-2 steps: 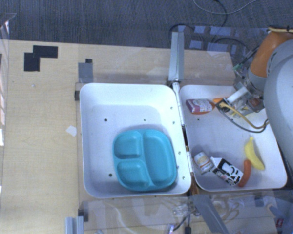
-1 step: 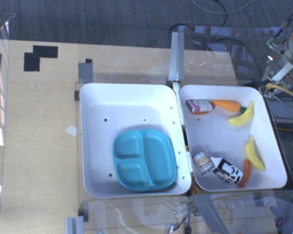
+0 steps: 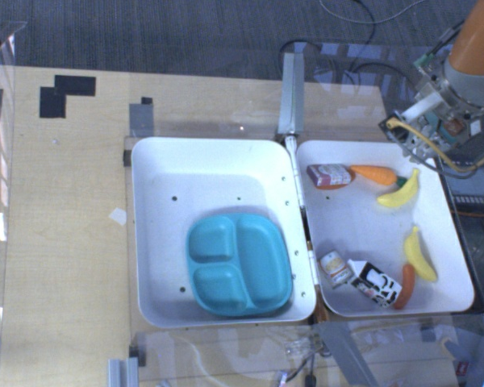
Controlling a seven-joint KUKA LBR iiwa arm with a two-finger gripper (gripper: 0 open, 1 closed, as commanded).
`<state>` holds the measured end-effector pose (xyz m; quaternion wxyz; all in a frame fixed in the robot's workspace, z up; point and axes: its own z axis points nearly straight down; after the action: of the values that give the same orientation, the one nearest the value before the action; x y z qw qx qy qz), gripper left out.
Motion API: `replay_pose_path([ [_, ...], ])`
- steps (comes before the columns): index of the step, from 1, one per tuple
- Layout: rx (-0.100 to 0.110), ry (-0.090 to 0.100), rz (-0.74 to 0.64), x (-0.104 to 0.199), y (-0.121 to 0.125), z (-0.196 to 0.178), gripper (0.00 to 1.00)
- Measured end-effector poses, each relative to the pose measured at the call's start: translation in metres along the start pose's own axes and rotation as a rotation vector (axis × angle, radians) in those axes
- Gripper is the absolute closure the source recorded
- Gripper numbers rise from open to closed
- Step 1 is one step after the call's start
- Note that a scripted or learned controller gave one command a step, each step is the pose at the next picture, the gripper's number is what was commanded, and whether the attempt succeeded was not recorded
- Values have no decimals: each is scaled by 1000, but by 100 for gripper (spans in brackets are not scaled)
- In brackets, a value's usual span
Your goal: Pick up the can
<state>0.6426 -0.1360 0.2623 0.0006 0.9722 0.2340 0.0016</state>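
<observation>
Camera view, near to far: you are seeing the blue tray [image 3: 239, 264] sitting in the left bin [image 3: 157, 216]; small can [image 3: 334, 268] lying untouched in the right bin [image 3: 460, 285]; banana [image 3: 419, 256], carrot [image 3: 373, 174] beyond. Gripper [image 3: 410, 131] is hovering past the far rim; its grip state you cannot tell. Pickup is not yet begun.

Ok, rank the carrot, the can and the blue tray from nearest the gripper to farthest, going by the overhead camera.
1. Carrot: top of the right bin, just below-left of the gripper.
2. Can: same bin, lying on its side left of the carrot.
3. Blue tray: in the left bin, farthest.
</observation>
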Motion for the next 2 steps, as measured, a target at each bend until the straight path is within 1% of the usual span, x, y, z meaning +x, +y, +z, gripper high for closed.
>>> replay_pose_path([
  [1, -3, 3, -8, 2, 0, -11, 100],
  [2, 2, -3, 125, -48, 37, 123, 100],
])
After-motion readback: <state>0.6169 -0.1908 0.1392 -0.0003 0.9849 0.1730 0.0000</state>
